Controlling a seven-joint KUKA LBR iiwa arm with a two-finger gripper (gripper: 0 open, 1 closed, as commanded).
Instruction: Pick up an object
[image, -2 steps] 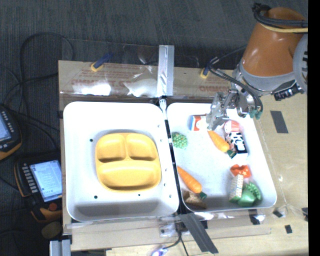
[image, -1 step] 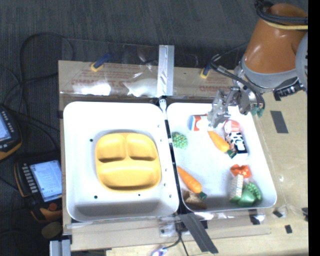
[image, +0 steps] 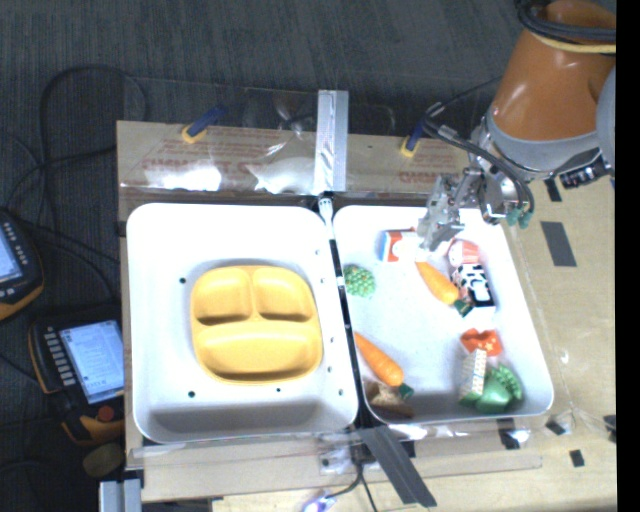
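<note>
Arm from right, end effector low.

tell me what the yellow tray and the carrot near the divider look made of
Yellow tray: likely moulded plastic, smooth with a soft sheen and rounded compartments. Carrot: probably toy plastic or rubber, uniform glossy orange; which one cannot be told.

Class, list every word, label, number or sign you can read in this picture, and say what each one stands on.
None can be read.
Black-and-white carton: dark marks, too blurred.
Red-and-white pack: no legible print.
Lit screen left of the bins: lines of text, too small.
</note>
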